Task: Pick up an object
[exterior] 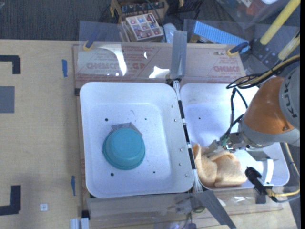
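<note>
One soft tan cloth-like lump (218, 170) lies at six o'clock in the right white bin (200, 104) — gripper (224, 144) touching its top edge; finger state cannot be told. Advise descending squarely before closing — the lump looks yielding.

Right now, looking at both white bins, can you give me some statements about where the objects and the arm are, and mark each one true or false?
1. The round teal plastic bowl lies in the left white bin. True.
2. The tan folded cloth lies in the left bin next to the bowl. False: it is in the right white bin, at its near left corner.
3. The arm's hand is over the right bin, just above the cloth. True.
4. The bowl sits against the far wall of its bin. False: it is near the middle, a little toward the near left.
5. The arm has an orange band. True.
</note>
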Robot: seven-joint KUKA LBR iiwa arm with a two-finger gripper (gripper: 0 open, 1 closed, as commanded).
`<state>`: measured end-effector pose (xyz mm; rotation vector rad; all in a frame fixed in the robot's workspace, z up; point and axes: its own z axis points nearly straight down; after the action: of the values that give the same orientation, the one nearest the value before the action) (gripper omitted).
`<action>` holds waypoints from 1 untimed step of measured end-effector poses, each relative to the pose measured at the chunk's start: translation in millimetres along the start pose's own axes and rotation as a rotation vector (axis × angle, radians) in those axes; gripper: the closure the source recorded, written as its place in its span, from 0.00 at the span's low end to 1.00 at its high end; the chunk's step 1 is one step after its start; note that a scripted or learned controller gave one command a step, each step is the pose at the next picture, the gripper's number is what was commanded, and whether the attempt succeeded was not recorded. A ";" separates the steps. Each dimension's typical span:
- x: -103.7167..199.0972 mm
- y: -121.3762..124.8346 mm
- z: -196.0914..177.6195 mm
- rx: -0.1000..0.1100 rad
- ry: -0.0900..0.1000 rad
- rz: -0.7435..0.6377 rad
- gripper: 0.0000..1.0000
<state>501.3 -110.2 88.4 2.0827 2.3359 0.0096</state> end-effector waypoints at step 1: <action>13.4 10.1 -16.9 0.011 0.004 -0.166 0.00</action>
<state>509.6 -95.7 105.4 1.8883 2.5085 -0.0003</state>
